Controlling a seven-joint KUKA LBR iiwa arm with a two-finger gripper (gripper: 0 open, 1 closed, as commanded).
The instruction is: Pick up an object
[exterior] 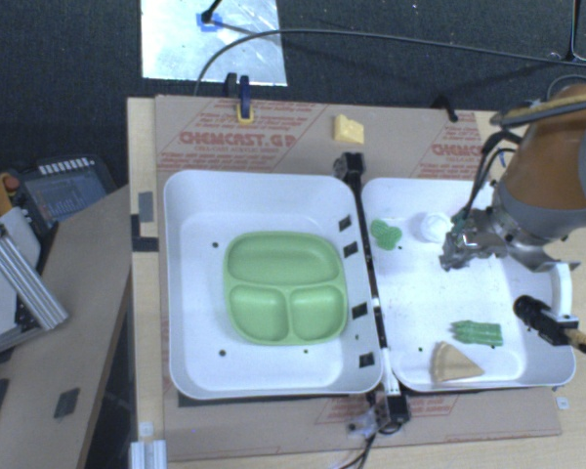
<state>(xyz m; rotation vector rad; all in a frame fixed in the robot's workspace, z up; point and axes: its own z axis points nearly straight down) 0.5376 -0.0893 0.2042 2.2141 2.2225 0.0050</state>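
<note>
1. The arm [557, 164] comes in from 3 o'clock, grey with that orange band, and hangs over the upper part of the right bin [537, 360].

2. The left bin [195, 213] holds a green divided plate [281, 286], sitting pretty much dead centre. Nothing else in there that I can make out.

3. The right bin is where the pickable stuff is. Going by size: a tan wedge-shaped piece [455, 362] down at 6 o'clock near the front wall, a green bumpy strip [479, 334] just beside it toward 1 o'clock, a small green blob [386, 233] up at 10 o'clock, and a little white round thing [433, 227] near 11 o'clock, just right of the blob.

4. The gripper [459, 247] sits low at roughly 12 o'clock in the right bin, just beside the white round thing, on its 4 o'clock side. Honestly it's a dark tangle from this angle, so I cannot tell whether it's released or clenched, and I don't see anything in it.

5. Step-wise, I'd call this the approach: the tool is down near the objects but nothing looks lifted yet.

6. Next move, my guess: it needs to line up over the white piece, the nearest target, shifting toward 10 o'clock, then close squarely on it. It's small and round, so it might squirt out sideways.
</note>
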